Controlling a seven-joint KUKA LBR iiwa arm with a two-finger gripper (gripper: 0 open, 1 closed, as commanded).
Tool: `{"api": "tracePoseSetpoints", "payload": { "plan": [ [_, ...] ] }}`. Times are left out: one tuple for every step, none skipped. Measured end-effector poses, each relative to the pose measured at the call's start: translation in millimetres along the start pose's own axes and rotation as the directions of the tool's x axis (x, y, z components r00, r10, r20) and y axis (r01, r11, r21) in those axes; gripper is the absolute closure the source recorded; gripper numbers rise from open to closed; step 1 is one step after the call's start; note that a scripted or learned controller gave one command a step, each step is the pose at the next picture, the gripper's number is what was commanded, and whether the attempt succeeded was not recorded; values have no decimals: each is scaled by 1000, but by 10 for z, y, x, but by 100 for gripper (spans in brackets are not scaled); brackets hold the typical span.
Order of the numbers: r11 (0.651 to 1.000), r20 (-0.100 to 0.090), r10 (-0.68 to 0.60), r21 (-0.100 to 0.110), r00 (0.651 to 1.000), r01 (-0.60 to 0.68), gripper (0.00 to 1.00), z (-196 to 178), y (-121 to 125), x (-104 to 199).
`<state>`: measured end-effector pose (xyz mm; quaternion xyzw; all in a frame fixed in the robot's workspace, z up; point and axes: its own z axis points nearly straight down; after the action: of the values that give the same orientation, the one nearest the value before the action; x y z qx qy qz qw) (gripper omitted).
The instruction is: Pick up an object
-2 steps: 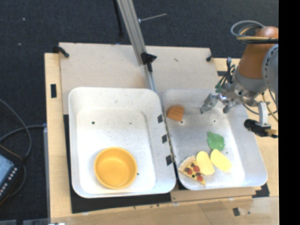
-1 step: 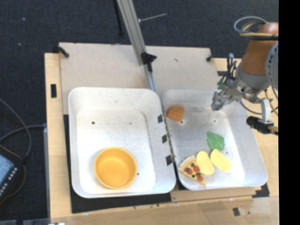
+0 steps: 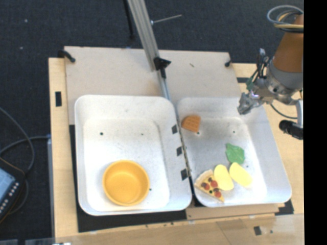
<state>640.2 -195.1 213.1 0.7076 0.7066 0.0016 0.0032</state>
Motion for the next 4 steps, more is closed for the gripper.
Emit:
{"api": "tracePoseSetpoints", "payload": {
  "plan": [
    [1000,-1,-4,4,1000,4,100,-490,98,23],
    [1000,-1,-7,2,1000,7,100,-716,107,12],
    [1000,-2,-7,6,1000,7,100,-704,162,498],
    [1000,-2,-7,6,1000,7,100,-552,152,992]
  ]
}}
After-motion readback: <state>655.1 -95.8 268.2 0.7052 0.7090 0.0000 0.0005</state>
